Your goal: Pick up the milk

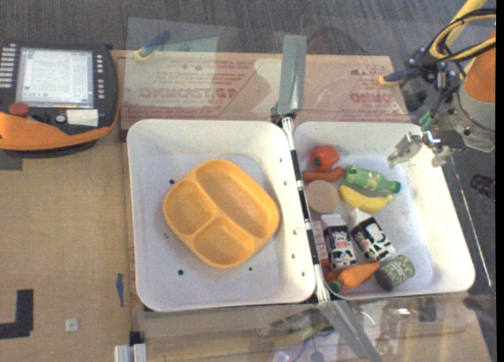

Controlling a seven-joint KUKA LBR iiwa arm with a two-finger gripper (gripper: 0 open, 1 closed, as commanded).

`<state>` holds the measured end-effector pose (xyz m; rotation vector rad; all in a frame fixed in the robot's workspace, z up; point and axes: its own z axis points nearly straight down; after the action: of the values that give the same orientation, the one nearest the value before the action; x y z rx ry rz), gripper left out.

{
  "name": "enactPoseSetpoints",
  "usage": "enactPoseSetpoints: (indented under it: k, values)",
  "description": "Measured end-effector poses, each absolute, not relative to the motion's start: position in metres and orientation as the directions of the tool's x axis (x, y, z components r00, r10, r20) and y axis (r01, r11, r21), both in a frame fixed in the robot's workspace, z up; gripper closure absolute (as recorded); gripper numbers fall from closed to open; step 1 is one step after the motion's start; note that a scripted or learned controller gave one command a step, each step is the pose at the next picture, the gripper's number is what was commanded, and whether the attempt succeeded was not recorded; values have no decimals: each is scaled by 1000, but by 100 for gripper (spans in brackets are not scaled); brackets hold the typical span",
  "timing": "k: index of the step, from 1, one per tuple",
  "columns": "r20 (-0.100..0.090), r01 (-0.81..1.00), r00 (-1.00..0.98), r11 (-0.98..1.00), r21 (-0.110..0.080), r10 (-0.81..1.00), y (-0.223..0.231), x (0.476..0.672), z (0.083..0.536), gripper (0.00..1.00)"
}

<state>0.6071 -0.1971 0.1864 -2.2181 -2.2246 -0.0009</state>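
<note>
A divided tray [221,212] lies in the left bin [150,148]; two milk cartons [356,243] in the right bin [449,227].

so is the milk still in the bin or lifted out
In the right bin: two milk cartons lie among the toy food, end effector apart from them.

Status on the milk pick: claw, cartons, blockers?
Claw over right white bin's far edge, nothing between fingers. Two black-and-white milk cartons untouched, near the front. Orange carrot and green can crowd them.

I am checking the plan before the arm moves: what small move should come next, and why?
Probably move the tool toward the near side of the right bin, above the milk. The tool hangs at the bin's far right edge, apart from the cartons, which lie among the carrot and can.
</note>
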Motion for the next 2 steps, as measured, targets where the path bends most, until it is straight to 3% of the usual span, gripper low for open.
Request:
enactPoseSetpoints:
  k: [1,2]
  values:
    - [1,997,-78,78,0,997,-161,617,129,0]
    - [0,999,32,-32,6,999,-106,571,87,0]
